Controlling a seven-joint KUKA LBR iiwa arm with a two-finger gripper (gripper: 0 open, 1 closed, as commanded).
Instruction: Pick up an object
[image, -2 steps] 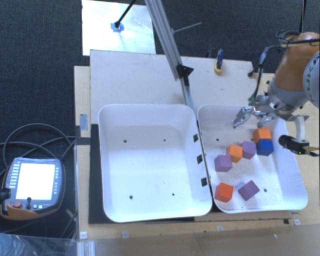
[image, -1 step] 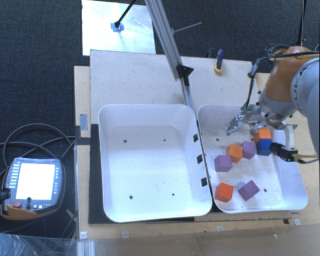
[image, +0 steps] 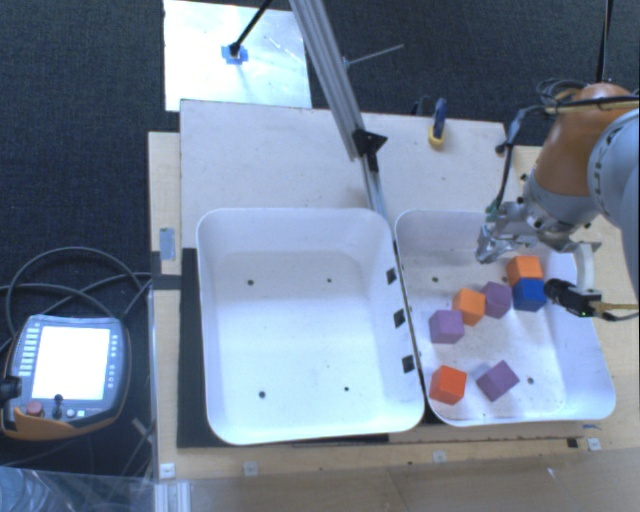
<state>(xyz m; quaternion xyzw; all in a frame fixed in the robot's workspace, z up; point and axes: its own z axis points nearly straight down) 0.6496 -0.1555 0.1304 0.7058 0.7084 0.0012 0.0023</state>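
I see the pincer (image: 493, 247) low over the right bin (image: 580, 400), near its far wall; I cannot tell whether it is clenched or released. The nearest orange cube (image: 524, 268) sits just beside it, toward the front-right, touching a blue cube (image: 530, 294). More purple and orange cubes lie further forward.

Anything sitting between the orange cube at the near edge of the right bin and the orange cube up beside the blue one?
Yes. In the camera view, a third orange cube lies roughly between the near orange cube and the far one, with purple cubes flanking it.
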